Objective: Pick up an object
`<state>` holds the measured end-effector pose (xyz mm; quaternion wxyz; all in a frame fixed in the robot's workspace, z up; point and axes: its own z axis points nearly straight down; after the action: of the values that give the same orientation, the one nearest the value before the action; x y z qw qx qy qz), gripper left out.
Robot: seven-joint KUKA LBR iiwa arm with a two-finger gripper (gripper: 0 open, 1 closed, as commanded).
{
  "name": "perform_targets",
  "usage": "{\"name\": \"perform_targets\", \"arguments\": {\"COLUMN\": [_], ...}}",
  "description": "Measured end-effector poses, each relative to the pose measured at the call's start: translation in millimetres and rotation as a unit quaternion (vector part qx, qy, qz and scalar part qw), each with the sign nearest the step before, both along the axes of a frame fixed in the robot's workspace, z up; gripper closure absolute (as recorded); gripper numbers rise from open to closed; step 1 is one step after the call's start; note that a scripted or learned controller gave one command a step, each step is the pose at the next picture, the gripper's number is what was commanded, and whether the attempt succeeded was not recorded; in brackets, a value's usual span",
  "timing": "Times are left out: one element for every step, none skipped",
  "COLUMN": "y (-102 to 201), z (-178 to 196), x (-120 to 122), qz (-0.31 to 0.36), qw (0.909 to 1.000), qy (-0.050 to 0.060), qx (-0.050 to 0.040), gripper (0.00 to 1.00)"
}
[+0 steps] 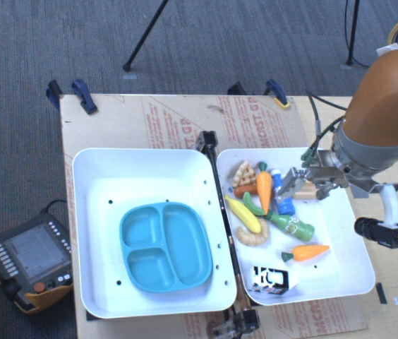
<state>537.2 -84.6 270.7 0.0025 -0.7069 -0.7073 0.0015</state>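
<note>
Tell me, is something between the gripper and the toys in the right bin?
Nothing visible is. The gripper is already over the right bin, beside the blue bottle and upright carrot, with the green bottle lying just below.

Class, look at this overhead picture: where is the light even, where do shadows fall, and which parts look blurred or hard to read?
Camera view: the light is soft and even, with no harsh glare on the white bins; only faint shadows lie beside the blue divided plate and the toy food; the gripper is small and soft-edged against the clutter; the black-and-white item near the right bin's front is too blurred to identify.
</note>
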Motion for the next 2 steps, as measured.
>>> {"name": "perform_targets", "arguments": {"y": [-1.9,-23.9], "z": [-139.8,-184.9], "x": [35.7,42.1], "qz": [-0.079,0.088], "qw": [0.9969,0.9961], "qy": [0.001,0.000], "qx": [-0.0001,0.0010], "gripper": [0.00,0.00]}}
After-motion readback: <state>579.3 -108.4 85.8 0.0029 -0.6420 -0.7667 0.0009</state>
